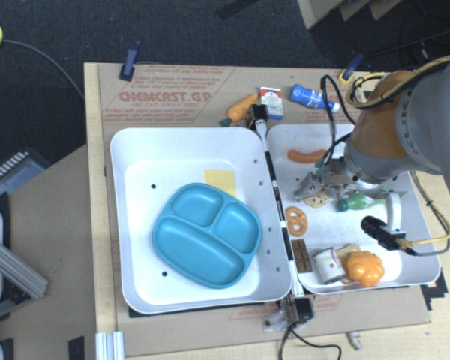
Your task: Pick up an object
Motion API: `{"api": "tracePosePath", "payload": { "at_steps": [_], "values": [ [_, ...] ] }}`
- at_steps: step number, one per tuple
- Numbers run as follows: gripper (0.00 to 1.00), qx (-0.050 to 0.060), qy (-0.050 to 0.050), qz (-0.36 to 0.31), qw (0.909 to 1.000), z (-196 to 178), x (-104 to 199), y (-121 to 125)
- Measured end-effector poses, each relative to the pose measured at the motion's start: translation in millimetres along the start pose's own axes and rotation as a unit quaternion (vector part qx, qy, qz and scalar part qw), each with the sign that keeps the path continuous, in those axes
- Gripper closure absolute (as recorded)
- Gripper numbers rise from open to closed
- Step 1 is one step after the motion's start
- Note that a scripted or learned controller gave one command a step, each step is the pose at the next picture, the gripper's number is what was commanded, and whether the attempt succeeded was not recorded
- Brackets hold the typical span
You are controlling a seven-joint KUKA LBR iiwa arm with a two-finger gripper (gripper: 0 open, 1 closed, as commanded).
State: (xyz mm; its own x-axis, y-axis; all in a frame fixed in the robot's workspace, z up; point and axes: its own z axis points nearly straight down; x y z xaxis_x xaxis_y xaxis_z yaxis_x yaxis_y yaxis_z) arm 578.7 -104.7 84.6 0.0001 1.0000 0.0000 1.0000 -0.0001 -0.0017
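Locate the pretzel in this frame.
The pretzel lies in the right bin, against its left wall, below the claw and above a brown bar.

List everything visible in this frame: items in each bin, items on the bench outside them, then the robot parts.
Divided plate: 1, blue, left bin.
Flat square: 1, yellow, left bin, at plate's far edge.
Sausage: 1, orange-red, right bin, far side.
Pretzel: 1, brown, right bin, left edge.
Rounded item: 1, orange, right bin, near side.
Green item: 1, right bin, under the arm.
Can: 1, blue, bench beyond bins.
Arm: 1, grey and orange, from right.
End effector: 1, low over right bin.
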Motion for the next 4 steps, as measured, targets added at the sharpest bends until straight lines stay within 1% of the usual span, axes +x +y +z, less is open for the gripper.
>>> {"api": "tracePosePath", "payload": {
  "at_steps": [1, 2, 3, 4],
  "values": [
    [0.0, 0.0, 0.0, 0.0, 1.0, 0, 0, 0],
    [0.0, 0.0, 0.0, 0.0, 1.0, 0, -3, -11],
    [0.0, -0.002, 0.0, 0.0, 1.0, 0, 5, 1],
    [0.0, -0.002, 0.0, 0.0, 1.0, 0, 8, 17]
  ]
}}
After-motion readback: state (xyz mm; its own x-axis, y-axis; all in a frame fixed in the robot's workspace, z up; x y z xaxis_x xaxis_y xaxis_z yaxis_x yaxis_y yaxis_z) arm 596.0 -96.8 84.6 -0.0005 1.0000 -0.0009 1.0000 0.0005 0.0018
